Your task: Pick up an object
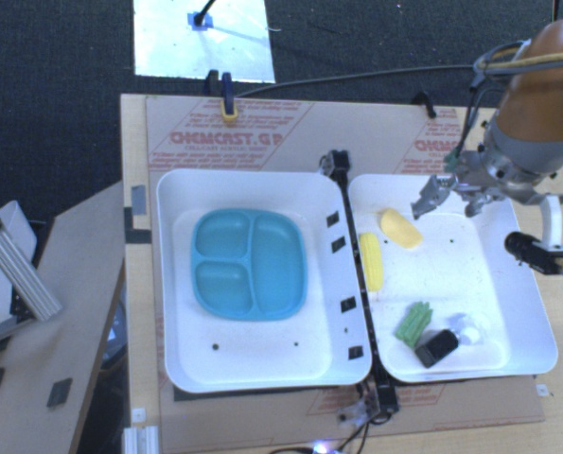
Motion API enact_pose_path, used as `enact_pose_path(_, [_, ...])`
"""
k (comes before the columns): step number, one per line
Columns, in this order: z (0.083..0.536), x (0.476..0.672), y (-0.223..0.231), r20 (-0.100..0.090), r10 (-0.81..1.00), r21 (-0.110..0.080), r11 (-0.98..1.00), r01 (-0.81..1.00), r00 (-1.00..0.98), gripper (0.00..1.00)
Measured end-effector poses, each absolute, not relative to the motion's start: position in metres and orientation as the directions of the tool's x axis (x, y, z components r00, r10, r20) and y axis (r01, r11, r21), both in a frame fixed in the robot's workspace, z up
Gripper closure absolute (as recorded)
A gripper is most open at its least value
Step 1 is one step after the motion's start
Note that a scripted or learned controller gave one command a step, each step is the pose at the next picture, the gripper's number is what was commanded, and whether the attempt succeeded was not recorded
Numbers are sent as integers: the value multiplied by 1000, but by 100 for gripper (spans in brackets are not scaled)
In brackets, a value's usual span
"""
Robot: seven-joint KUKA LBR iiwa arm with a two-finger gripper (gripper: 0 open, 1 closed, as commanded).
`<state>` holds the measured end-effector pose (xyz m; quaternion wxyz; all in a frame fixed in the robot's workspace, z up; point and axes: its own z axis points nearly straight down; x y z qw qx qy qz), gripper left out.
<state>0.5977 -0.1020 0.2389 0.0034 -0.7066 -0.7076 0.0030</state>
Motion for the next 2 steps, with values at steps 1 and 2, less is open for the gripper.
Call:
enact_pose_path(1, [245, 600, -102, 0, 1000, 1, 3, 1000, -3, 0])
enact_pose_path(2, [187, 607, -98, 0, 1000, -3, 3, 1000, -3, 0])
